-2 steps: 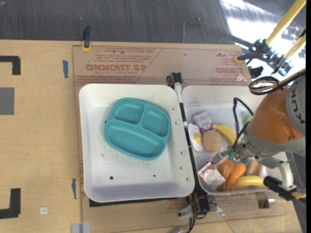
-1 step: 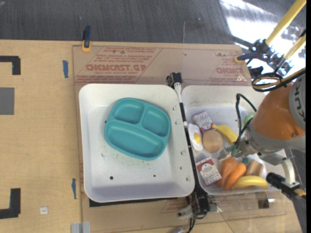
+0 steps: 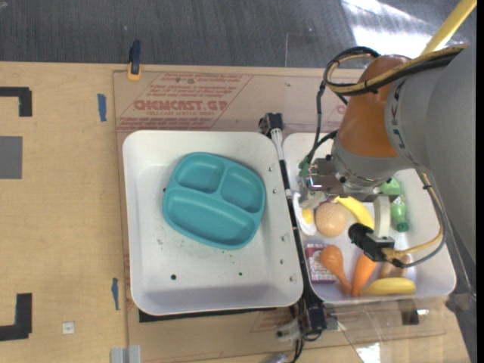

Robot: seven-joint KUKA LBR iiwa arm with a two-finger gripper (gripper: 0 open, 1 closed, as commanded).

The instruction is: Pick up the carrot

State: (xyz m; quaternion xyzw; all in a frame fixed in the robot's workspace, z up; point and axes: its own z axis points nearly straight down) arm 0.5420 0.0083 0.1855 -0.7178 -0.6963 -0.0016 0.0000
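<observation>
Down at the near edge, a black clamp (image 3: 314, 320) with some cables sits in the gap between the 2 white bins, right on the desk (image 3: 60, 225).

Left bin (image 3: 151, 278) has 1 thing in it: a teal divided plate (image 3: 215, 200), lying flat and turned at an angle, roughly in the middle.

Right bin (image 3: 439, 267) is the crowded one. The carrot (image 3: 333, 263) is in the near part of it, close to the wall shared with the left bin, fat end pointing away from the camera and the tip pointing toward the near rim. Just beside it on the right lies a second orange carrot-shaped piece (image 3: 364, 273), angled the same way, so it's honestly 2 carrot lookalikes side by side. A yellow banana (image 3: 390, 285) lies across the near rim, touching that second piece. Behind the carrot there's a round tan thing (image 3: 330, 219), maybe a potato or onion, with another yellow piece (image 3: 357, 209) next to it and something green (image 3: 398, 212) further right.

The arm (image 3: 367, 127) comes in from the right and hangs over the far half of the right bin, orange band facing up. A black part (image 3: 370, 242) below the wrist sits just above the second orange piece. I can't tell if the jaws are wide or narrow, the wrist hides them. Nothing visibly gripped; the carrot lies in the bin.
</observation>
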